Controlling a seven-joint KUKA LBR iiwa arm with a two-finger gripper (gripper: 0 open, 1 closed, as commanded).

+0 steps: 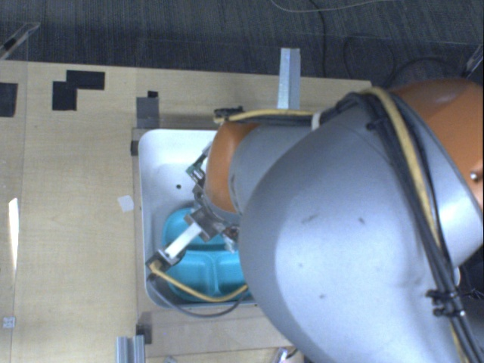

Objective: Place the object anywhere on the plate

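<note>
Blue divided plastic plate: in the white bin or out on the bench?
In. The blue divided plate lies inside the rim of the shallow white bin; the grey arm covers its right part.

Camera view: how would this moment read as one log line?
arm: over white bin | blue plate: in bin, partly under arm

Grey arm (355,233) reaches in from right; orange band (223,165) above wrist (206,216), angled down-left.
</note>
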